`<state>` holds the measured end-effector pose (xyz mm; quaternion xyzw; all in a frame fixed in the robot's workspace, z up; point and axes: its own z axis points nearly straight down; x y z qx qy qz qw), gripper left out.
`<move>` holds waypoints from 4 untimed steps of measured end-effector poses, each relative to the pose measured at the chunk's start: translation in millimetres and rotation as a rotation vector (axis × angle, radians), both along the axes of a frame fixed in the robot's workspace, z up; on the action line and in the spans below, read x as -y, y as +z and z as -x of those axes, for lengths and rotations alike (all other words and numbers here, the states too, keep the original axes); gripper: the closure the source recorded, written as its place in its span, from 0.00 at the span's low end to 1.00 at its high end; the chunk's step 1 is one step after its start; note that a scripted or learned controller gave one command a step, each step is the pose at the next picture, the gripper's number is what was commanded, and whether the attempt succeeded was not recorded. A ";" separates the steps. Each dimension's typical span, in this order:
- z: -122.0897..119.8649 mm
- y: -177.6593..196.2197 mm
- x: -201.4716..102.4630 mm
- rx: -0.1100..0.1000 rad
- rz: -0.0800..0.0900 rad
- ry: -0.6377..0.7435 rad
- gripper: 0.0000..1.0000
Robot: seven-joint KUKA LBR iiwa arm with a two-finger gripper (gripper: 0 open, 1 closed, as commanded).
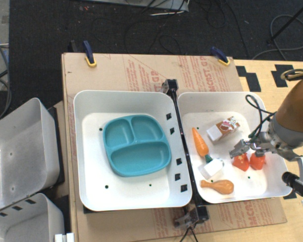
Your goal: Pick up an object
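My gripper (247, 149) hangs low over the right side of the right bin (192, 102), reaching in from the right. Just below it lie two small red toy pieces, one (241, 163) to the left and one (258, 161) to the right, and the gripper partly covers their tops. An orange toy carrot (200, 141) lies left of centre. A white block (215, 133) and a brown-and-white box (228, 125) sit toward the back. Near the front are a white piece with a green end (212, 168) and a tan drumstick (219, 186).
The left bin (86, 135) holds a teal divided plate (137, 144). A black divider (181, 140) runs between the two bins. Grey tubs (17, 150) stand off the bench to the left. The arm's orange band (297, 107) rises at the right.
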<state>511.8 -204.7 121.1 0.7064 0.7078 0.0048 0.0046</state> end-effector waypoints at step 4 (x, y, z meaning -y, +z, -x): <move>-6.5 106.8 2.9 -0.008 0.003 0.002 1.00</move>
